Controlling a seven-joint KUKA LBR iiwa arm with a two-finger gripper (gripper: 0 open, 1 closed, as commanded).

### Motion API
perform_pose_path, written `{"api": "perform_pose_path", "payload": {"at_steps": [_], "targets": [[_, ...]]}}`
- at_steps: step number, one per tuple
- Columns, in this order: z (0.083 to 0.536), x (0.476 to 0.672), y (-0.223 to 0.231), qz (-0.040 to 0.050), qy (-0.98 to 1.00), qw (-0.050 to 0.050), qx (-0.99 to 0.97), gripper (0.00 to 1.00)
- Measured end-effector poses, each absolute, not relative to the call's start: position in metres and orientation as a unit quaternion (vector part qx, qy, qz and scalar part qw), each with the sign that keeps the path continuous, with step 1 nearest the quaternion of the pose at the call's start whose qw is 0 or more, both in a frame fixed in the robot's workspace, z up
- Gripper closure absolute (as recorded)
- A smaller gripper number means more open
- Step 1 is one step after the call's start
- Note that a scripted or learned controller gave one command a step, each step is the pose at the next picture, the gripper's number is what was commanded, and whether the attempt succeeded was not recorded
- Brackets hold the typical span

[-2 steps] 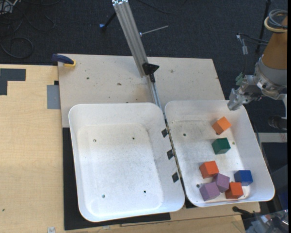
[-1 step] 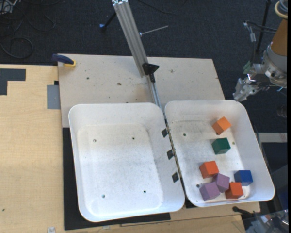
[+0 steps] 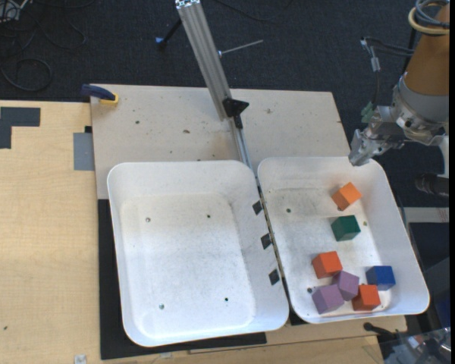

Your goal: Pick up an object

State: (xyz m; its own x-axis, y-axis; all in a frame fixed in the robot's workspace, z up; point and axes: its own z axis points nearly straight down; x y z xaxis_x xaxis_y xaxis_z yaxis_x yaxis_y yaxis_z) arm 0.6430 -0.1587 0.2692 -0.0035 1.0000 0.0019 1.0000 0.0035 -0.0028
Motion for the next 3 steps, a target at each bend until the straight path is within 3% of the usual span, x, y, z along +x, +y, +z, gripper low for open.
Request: {"api": "perform_pose_path", "payload": {"at_steps": [3], "targets": [[0.271,0.603,-0.014,0.0006,-0.709,0.003,-0.705,1.0]]}}
